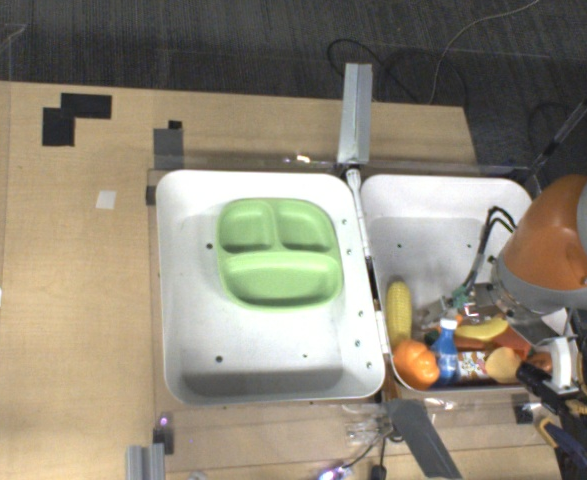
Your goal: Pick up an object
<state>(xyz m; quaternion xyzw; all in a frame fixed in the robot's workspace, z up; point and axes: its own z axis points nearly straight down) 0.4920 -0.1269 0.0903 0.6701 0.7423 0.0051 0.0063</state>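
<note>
Hand [476,308] low among right bin [423,208] toys by banana [483,328], grip state indiscernible.

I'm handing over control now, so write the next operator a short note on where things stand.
Gripper: low over the right white bin, among the toys; finger state unreadable, no object seen held.
Right bin, near corner: yellow corn cob, orange round fruit, blue-capped small bottle, yellow banana.
Left white bin: green divided plastic tray.
Done: arm is at the pile.
Left: grasp one object and lift.
</note>
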